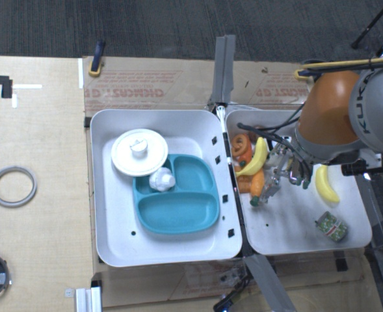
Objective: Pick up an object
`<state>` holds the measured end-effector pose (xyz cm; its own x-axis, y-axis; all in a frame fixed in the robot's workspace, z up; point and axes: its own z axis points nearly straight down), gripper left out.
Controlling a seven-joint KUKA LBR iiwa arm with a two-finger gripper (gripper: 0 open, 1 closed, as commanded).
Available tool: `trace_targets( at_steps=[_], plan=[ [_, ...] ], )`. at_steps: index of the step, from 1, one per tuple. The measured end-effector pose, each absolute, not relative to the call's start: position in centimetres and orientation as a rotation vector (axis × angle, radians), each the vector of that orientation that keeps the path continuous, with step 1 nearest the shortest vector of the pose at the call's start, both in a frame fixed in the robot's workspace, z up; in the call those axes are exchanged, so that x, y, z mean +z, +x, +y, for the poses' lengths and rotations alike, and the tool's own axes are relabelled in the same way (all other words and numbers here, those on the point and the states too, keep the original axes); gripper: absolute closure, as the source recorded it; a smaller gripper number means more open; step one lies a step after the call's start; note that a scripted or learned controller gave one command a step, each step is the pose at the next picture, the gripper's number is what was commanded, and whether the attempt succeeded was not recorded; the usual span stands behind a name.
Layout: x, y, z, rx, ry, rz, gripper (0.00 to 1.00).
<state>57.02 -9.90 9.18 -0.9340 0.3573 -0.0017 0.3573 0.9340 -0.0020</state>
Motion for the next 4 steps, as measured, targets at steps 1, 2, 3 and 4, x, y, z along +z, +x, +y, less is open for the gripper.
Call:
trace_targets(
  at_steps=[1,2,3,4],
  plan=[
    [9.2,56.4,-9.6,-0.005,0.574,3.088,0.00],
    [9.2,55.2,-9.3,-0.001,0.712,3.060,0.00],
    [10.1,55.3,-9.3,-0.002,0.708,3.058,1.00],
    [10.1,55.3,-9.3,-0.003,0.709,3.058,0.00]
  ],
)
